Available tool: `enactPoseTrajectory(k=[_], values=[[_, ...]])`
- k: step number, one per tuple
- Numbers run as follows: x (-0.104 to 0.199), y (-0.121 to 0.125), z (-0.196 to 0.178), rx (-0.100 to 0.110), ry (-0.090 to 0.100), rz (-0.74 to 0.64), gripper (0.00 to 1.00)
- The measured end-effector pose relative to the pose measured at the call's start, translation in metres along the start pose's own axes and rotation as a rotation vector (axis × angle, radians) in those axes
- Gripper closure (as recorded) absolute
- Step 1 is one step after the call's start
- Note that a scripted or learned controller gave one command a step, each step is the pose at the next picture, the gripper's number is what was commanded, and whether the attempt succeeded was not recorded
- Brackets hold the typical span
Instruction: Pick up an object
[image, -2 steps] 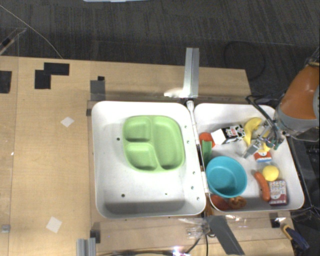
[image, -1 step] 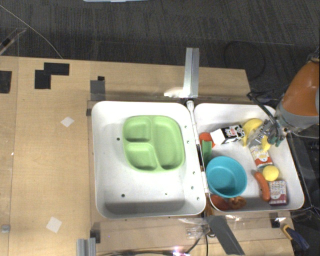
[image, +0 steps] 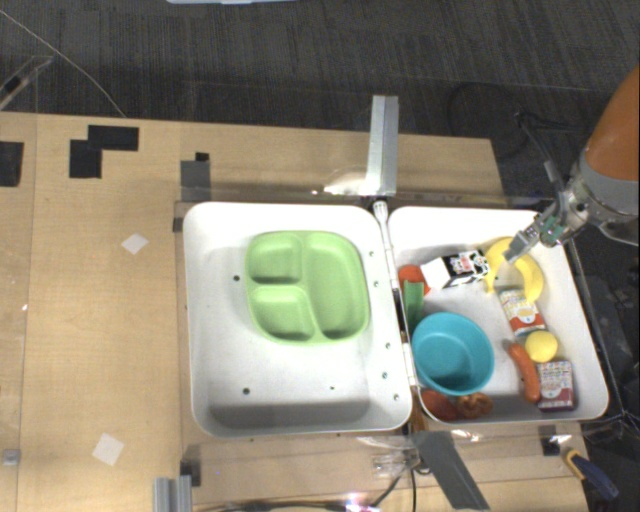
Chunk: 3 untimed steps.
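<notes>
Camera view has the two-finger metal gripper (image: 510, 250) low in the right white bin (image: 596, 352), its tip touching the yellow plastic banana (image: 530, 275); whether it grips cannot be told; a round blue bowl (image: 453, 352) sits nearby; a green divided plate (image: 304, 285) lies in the left white bin (image: 215, 330).

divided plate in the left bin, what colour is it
Light green; the divided plate shows plainly in the camera view.

Even overhead light, soft shadows, slightly blurred, low-resolution picture.
</notes>
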<state>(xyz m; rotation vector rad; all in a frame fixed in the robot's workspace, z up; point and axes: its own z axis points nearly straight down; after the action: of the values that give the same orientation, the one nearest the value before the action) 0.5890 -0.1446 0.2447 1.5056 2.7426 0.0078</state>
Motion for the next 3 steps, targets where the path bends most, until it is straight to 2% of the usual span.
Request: enactPoseTrajectory(k=[1,2,3], values=[[0.059,0.047,-0.002,0.004,0.006,0.013,1.00],[0.101,0.135,0.033,0.008,0.009,0.068,1.00],[0.048,0.126,0.045,0.003,0.003,-0.316,1.00]])
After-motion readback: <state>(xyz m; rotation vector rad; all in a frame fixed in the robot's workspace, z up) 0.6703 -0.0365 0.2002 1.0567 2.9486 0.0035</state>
